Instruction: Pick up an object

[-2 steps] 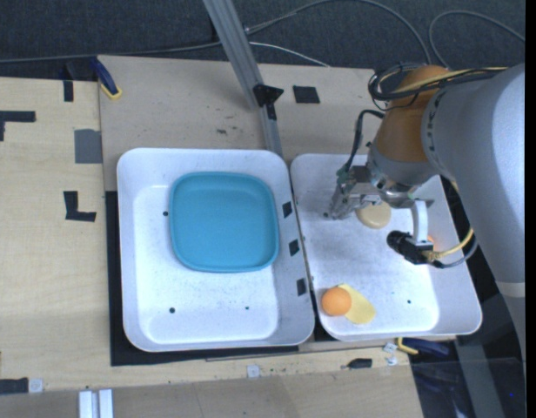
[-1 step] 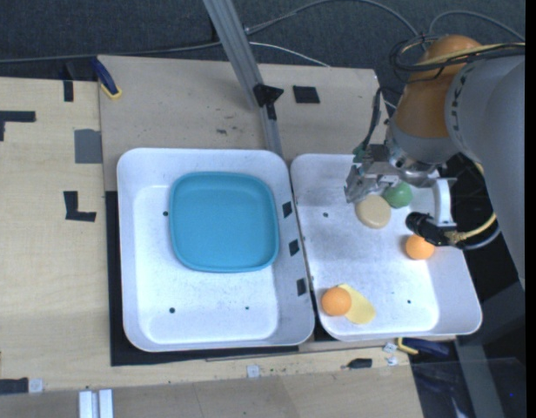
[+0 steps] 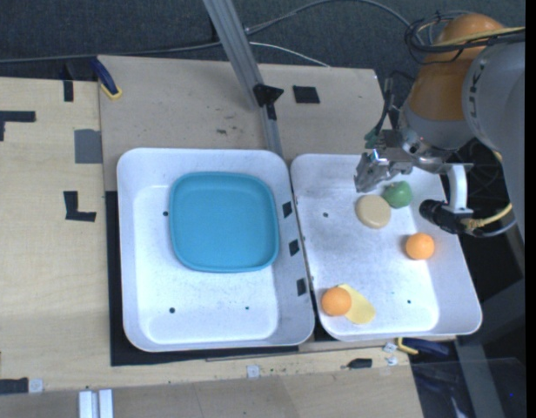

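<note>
L bin (image 3: 137,233): blue plate (image 3: 223,220); R bin (image 3: 451,312): ~5 items.

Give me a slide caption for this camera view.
Gripper hovers over cream ball and green ball in right bin; blue plate in left bin.

We see a plate (image 3: 224,220) in the left bin (image 3: 137,312); at its 3 o'clock, the right bin (image 3: 442,316) holds four balls.

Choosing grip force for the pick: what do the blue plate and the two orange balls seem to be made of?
Blue plate: probably moulded plastic, with a uniform matte colour, soft rounded corners and a raised rim. Orange balls: smooth and evenly coloured, likely plastic or foam toy fruit; the view cannot settle which. Gripper hangs above the cream ball.
</note>
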You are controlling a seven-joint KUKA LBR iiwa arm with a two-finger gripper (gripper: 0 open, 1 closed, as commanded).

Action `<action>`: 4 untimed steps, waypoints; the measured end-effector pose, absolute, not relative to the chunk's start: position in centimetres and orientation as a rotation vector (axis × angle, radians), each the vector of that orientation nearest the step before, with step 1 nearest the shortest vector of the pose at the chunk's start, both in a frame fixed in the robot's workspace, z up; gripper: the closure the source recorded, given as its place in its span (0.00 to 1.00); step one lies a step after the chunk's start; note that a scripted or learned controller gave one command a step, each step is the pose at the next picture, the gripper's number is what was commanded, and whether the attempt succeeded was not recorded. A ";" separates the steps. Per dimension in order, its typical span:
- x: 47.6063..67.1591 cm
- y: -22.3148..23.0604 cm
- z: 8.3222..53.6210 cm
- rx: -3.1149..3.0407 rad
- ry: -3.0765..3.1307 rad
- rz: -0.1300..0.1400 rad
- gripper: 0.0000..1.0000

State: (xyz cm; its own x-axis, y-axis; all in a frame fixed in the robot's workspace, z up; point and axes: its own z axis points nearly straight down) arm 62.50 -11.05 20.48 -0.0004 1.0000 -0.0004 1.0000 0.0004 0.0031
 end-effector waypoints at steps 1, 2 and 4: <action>62.6 -11.0 25.7 2.218 2.220 0.004 1.00; 62.4 -5.1 24.4 2.217 2.227 0.000 1.00; 63.2 5.3 25.0 2.217 2.227 0.001 1.00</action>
